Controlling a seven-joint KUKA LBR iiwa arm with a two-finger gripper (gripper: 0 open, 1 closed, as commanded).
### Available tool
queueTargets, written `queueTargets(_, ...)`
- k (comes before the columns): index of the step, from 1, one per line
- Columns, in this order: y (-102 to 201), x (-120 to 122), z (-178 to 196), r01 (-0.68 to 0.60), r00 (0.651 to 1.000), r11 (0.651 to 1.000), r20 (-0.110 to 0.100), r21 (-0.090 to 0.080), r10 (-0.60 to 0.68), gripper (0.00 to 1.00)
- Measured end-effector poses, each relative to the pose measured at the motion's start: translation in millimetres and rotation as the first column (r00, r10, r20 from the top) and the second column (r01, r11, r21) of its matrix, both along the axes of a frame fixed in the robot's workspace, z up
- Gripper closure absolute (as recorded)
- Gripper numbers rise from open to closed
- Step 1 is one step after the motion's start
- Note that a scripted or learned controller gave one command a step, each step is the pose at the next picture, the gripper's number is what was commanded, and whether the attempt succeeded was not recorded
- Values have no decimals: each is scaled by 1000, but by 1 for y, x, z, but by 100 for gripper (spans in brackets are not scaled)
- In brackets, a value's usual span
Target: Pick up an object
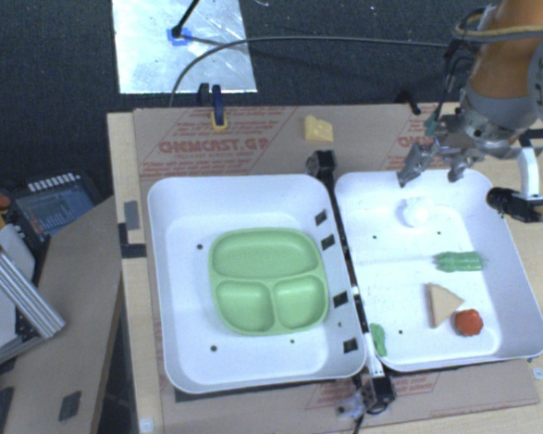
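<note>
We are seeing the right bin (496, 242) lying mostly bare through its middle and left half, so a gripper could pass down there freely. Along its far edge a pale white object (416, 213) is sitting, with the gripper (432, 167) hanging just above that edge. Near the right edge a green piece (458, 262) is lying, and a tan wedge (441, 302) and a red ball (468, 322) are crowding the near right corner, touching or nearly so. In the left bin (175, 227), a green divided tray (265, 280) is taking up the centre, leaving only the margins open.
</note>
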State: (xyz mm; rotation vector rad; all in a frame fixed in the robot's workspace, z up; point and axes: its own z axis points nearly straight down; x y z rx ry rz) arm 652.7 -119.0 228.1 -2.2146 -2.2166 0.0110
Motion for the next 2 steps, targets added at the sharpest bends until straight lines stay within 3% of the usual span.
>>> queueTargets(1,0,2,8,-2,1000,1000,13,-1,2,0)
queueTargets(2,1,0,-54,-1,1000,1000,9,-1,1,0)
